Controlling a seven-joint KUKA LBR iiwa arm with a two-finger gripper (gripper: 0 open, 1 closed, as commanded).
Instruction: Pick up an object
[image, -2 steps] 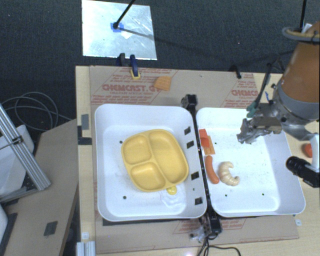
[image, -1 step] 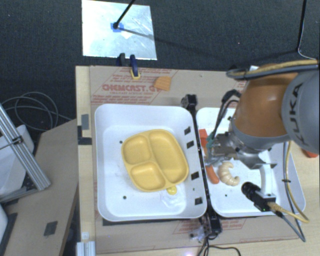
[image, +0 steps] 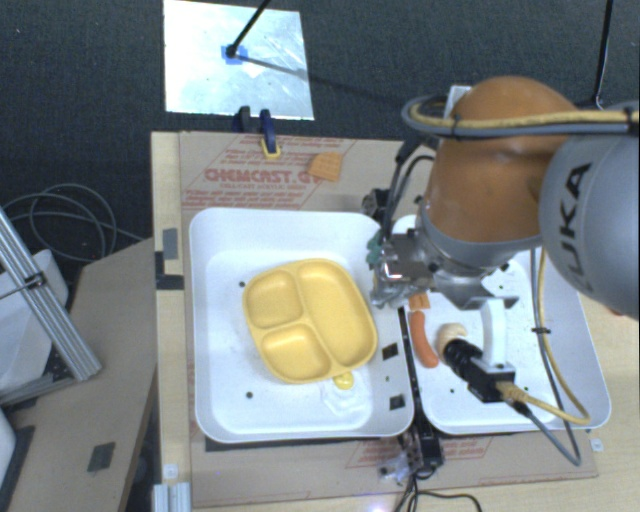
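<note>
Left bin (image: 212, 330), white, shallow: nearest its front wall a small clear piece (image: 345, 400), and just behind it a small yellow piece (image: 343, 380) touching the near rim of a yellow three-compartment plate (image: 308, 320), which lies flat and skewed across the bin's middle. Right bin (image: 572, 365), white, shallow, set against the left bin: an orange sausage-shaped piece (image: 427, 342) lies lengthwise close to the seam between the bins, with a small cream rounded piece (image: 452, 331) just to its right. Gripper (image: 393, 280): low over the seam, just beyond the far end of the sausage-shaped piece and off the plate's far right corner; how far open it is cannot be told, and nothing is seen in its hold. Arm (image: 500, 170): grey and orange, over the right bin. Cardboard sheet (image: 270, 175), red-printed, under both bins: a tan cracker-like piece (image: 325, 166) on its far part; a blue and yellow clamp (image: 266, 132) at its far edge. Foil sheet (image: 235, 60): farthest back, on the dark floor.
</note>
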